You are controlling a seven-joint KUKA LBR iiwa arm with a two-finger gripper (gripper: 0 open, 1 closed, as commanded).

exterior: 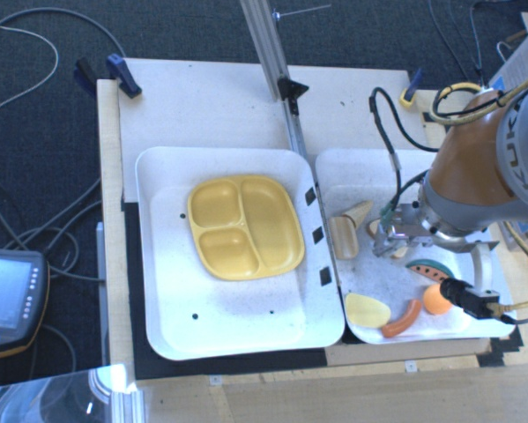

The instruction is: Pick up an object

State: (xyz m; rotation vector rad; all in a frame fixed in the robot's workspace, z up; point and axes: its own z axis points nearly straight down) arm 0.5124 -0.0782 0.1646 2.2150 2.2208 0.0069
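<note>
- Nearest you, at the front edge of the right bin (pixel 334 167), lie a pale yellow disc-shaped piece (pixel 367 309), an orange-red sausage-shaped piece (pixel 402 319) touching its right side, and an orange ball (pixel 435 300) just beyond the sausage's upper end.
- Behind the ball you see a green-rimmed slice (pixel 427 269), partly covered by a black part of the arm.
- Your gripper (pixel 389 241) hangs low over the middle of the right bin, its wrist coming in from the right; whether it is parted or closed you cannot tell from this angle, and nothing is visibly between its tips.
- Just left of the gripper stand two tan pieces: a block (pixel 343 236) near the bin's left wall and a lighter wedge (pixel 358 211) behind it, both apart from the tips.
- Your left bin (pixel 158 236) carries a yellow divided plate (pixel 244 226), three compartments, lying flat towards the rear.
</note>
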